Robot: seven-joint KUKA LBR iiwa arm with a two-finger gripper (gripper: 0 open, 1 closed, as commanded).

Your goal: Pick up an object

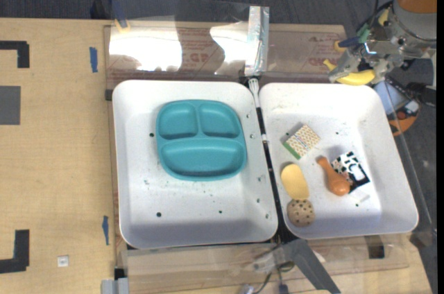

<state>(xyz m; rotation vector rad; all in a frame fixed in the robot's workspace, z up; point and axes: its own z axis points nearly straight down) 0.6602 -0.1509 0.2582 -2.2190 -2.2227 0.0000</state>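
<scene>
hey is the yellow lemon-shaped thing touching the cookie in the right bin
Apart. The camera view shows a thin strip of white bin floor between the yellow oval piece and the speckled cookie just below it.

Wooden bench point(55, 168) carrying two shallow white bins set side by side, their inner rims touching: the left bin point(132, 209) and the right bin point(388, 209). A clear plastic sheet point(180, 43) lies along the far side behind the bins. Black markings point(17, 53) sit near the bench's left edge.
</scene>
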